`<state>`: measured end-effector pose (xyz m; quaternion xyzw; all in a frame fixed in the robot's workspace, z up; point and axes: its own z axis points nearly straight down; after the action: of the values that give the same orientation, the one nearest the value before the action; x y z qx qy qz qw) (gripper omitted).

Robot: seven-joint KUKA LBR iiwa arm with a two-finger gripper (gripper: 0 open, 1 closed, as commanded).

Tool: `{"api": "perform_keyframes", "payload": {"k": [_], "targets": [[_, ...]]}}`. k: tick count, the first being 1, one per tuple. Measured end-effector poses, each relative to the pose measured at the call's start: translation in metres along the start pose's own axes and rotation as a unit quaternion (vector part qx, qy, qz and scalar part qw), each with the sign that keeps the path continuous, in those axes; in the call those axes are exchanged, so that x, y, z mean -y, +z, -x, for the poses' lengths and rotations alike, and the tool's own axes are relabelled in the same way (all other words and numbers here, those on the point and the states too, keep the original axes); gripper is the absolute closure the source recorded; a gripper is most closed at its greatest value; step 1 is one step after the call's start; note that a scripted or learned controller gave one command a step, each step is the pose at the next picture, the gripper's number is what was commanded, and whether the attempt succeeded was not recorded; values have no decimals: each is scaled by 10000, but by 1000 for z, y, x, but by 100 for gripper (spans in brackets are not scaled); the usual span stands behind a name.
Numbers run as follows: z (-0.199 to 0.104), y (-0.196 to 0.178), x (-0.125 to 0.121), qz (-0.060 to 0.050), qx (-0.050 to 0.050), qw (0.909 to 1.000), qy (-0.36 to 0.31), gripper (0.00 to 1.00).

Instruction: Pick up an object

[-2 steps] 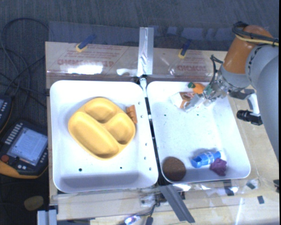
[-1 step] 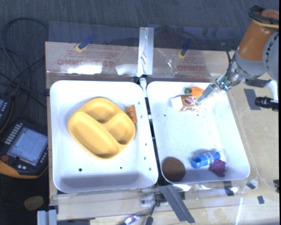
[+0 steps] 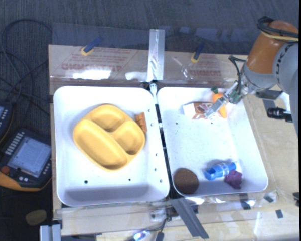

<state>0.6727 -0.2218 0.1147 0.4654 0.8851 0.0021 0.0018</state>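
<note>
Because the arm reaches in from the right, the gripper sits low at the right bin's far edge, upon a small packet, perhaps to take it; whether its jaws are open I cannot tell.

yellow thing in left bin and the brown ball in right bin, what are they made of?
Yellow object: looks like moulded plastic or soft foam, smooth with a slight sheen; rounded lobes and soft highlights.
Brown ball: matte, dull surface without glare; possibly rubber, foam or fabric, the view leaves it open.
</note>
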Motion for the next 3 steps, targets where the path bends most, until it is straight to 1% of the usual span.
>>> {"api": "perform_keyframes", "payload": {"k": [1, 2, 3], "targets": [[0, 7, 6, -51, -6, 9911, -1332, 0], [0, -3, 4, -32, 19, 9910, -1335, 100], [-10, 27, 17, -9, 1, 9998, -213, 100]]}}
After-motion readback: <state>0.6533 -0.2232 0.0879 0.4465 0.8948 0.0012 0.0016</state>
